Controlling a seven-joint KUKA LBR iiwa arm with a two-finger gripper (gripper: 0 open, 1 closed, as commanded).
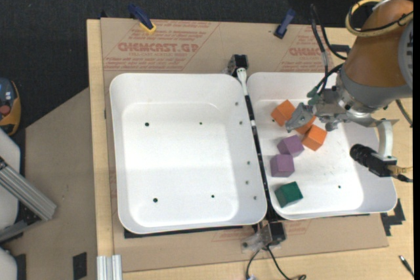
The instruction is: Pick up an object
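My jaws (303,120) hang low in the right bin (367,203) between two orange blocks (283,112), how wide I cannot tell, and nothing looks lifted yet, so the pick remains.

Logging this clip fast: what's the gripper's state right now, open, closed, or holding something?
Gripper: low in the right bin among the orange cubes; whether it is open, closed or holding a cube cannot be told.
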